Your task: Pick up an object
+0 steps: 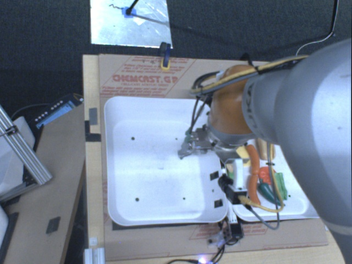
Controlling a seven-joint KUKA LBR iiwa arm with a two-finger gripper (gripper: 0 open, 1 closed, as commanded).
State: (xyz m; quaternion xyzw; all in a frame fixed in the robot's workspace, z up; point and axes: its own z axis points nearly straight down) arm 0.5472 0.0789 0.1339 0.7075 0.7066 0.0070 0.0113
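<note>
My gripper (pixel 188 146) hangs over the right half of the left white bin (pixel 137 169), close to its right wall, with nothing visible between its tips. The grey arm with its orange band (pixel 228 106) comes in from the right and covers much of the right bin (pixel 294 205). Several things lie in the part of the right bin that shows: a long orange piece (pixel 253 166), a red piece (pixel 265 175), green pieces (pixel 276 188) and a pale yellow-green piece (pixel 239 172). All of them lie to the right of the gripper, apart from it.
Both bins rest on a printed cardboard sheet (pixel 143 78). A blue and yellow clamp (pixel 164 55) grips its far edge, with a shiny metal sheet (pixel 129 12) behind it. An aluminium rail (pixel 22 147) stands at the far left.
</note>
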